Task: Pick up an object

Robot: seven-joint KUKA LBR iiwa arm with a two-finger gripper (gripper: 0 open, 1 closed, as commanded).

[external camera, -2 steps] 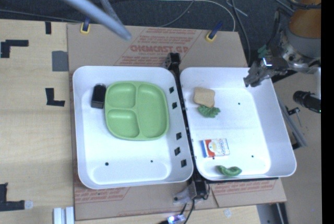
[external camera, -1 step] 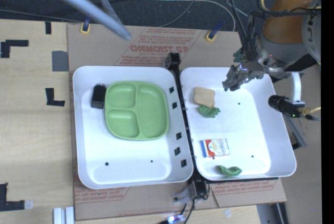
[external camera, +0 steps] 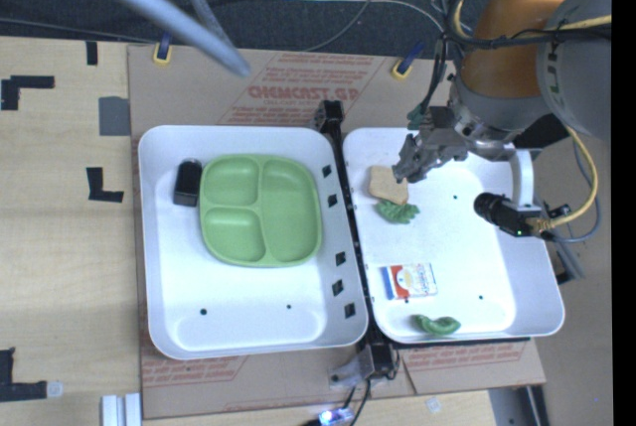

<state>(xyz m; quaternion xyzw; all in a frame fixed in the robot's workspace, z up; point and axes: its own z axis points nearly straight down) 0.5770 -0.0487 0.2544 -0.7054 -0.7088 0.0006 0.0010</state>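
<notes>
Tan block (external camera: 384, 182) near right bin's (external camera: 517, 300) left wall; gripper (external camera: 409, 166) beside it, state unclear.

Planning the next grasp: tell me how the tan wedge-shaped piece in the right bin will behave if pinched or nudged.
The tan wedge looks like a small toy bread slice, so probably light and fairly stiff. It lies flat on the right bin floor, so it should slide rather than roll. The green leafy piece sits right beside it, and the gripper hovers close, so a nudge may shift both.
</notes>
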